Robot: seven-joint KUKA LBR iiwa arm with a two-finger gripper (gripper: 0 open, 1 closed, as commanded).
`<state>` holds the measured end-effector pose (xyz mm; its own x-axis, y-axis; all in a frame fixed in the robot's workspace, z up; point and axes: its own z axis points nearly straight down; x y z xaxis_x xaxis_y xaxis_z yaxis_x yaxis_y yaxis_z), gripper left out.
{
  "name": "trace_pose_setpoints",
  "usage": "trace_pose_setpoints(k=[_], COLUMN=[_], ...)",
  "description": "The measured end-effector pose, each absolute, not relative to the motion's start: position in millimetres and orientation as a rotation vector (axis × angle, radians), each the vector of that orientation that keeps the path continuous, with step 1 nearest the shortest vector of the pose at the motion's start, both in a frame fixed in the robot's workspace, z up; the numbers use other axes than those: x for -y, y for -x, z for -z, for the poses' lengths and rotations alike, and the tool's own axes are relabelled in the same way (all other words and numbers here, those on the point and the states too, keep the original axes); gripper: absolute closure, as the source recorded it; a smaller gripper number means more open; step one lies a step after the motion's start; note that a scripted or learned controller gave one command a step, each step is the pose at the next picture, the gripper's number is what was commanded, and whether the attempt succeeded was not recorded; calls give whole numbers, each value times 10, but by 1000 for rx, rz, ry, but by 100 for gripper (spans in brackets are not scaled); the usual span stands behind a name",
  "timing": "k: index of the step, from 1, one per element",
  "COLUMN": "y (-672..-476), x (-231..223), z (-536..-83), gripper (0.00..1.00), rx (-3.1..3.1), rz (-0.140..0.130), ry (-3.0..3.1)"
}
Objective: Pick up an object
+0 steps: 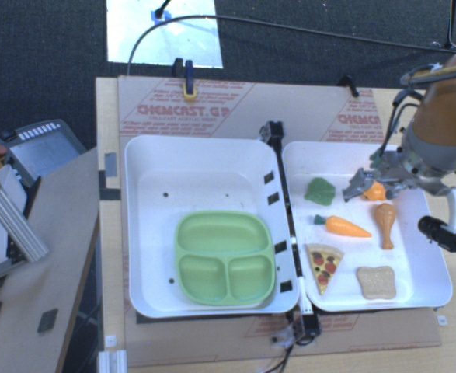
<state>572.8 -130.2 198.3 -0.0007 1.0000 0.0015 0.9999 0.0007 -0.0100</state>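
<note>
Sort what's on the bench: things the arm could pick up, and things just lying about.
Belongs to the job:
- orange toy carrot
- tan toy drumstick
- toy pizza slice
- toy bread slice
- green leafy toy
- small orange toy at the gripper

Just lying about:
- green divided plastic tray
- yellow clamp
- grey pendant

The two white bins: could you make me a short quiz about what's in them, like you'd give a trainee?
1. True or false: the green divided plate lies in the left bin.
2. Which toy lies nearest the right bin's front edge? A) carrot B) bread slice C) green leaf
3. Fill in: the pizza slice lies directly in front of the ____.

Key: 1 true; 2 B; 3 carrot.
</note>
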Motion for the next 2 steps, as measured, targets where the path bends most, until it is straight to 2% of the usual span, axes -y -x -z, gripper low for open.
trace_pose_setpoints(k=[1,2], y=[-5756,-5811], x=[1301,1370], z=[-2041,-1577], gripper=[0,0], rx=[2226,2222], rz=[1,-2], ry=[2219,2219])
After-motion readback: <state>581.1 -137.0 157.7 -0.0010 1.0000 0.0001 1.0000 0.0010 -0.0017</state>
